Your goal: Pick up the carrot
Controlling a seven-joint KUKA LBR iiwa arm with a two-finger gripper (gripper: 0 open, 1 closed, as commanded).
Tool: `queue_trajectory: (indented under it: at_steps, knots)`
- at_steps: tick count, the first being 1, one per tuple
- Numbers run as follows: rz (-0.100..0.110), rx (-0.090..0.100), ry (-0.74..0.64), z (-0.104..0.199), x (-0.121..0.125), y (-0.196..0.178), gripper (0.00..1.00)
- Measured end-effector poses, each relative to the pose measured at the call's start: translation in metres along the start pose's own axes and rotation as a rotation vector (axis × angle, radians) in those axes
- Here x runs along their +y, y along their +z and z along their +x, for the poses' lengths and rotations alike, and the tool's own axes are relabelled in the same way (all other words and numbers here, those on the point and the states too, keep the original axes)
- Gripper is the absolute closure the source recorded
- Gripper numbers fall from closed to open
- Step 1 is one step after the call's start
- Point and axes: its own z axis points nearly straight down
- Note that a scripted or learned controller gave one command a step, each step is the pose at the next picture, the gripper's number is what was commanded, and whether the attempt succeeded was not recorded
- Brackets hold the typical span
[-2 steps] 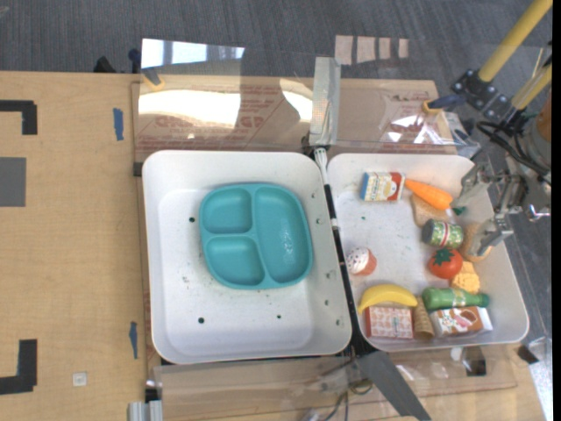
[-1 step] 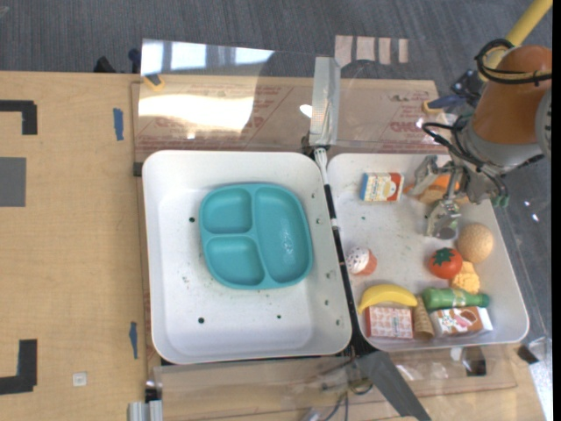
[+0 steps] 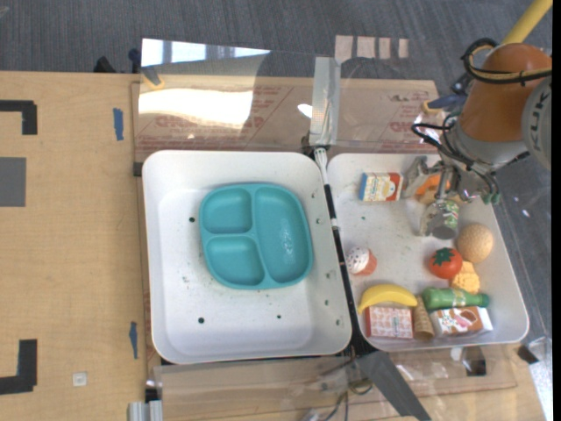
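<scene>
Sitting at the near edge of the right bin (image 3: 513,318), snack boxes (image 3: 390,322) and a banana (image 3: 388,296), then a tomato (image 3: 445,262), farther back the hand (image 3: 443,202), its grip too hidden to tell, carrot (image 3: 428,185) just beside it, teal plate (image 3: 256,234) in the left bin (image 3: 166,261).

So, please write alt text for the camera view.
The gripper is low in the right bin, beside the carrot and other toy foods. A teal plate lies in the left bin.

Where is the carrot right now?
The carrot lies at the back of the right bin, right of the small milk carton, under the gripper.
</scene>
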Motion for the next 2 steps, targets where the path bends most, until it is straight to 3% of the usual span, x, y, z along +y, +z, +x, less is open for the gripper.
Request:
queue_trajectory:
  at_steps: [1, 2]
  knots:
    - [-0.006, -0.016, 0.204, 0.088, -0.029, 0.0, 0.0]
    - [0.002, -0.04, 0.158, 0.138, -0.021, -0.003, 0.0]
